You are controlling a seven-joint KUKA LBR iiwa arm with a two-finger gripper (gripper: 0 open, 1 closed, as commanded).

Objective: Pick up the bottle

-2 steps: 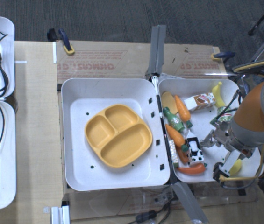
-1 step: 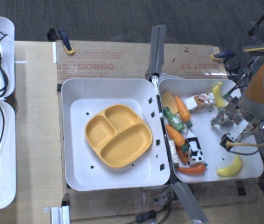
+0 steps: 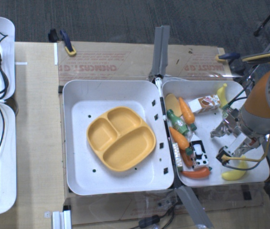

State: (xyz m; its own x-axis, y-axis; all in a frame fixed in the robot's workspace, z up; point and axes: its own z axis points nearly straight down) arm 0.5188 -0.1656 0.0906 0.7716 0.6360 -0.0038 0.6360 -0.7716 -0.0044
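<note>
Two white bins sit side by side on the table (image 3: 34, 128). From where I stand, the left bin (image 3: 75, 142) carries just a yellow divided plate (image 3: 121, 138), lying flat near its middle. Across the divider, the right bin (image 3: 264, 173) is crowded. Along its left wall lies the green bottle (image 3: 176, 121), on its side and slanting, its upper end near a pale rounded piece and its lower end running toward an orange carrot (image 3: 179, 138). A second carrot (image 3: 187, 110) lies just beside it on the right, close enough that I cannot tell whether they touch. Further toward the near edge of the bin are a small black-and-white box (image 3: 199, 152) and a red sausage-like piece (image 3: 196, 173). To the right, the gripper (image 3: 229, 147) hangs low over the bin's right half, well apart from the bottle; whether it is spread or pressed together I cannot tell. A yellow banana (image 3: 233, 174) lies under it near the bin's near right corner.

The bottle looks like light, stiff plastic, smooth and likely to roll or slip. I would take it across the middle of its body, where its sides are clearest of the carrots.
</note>
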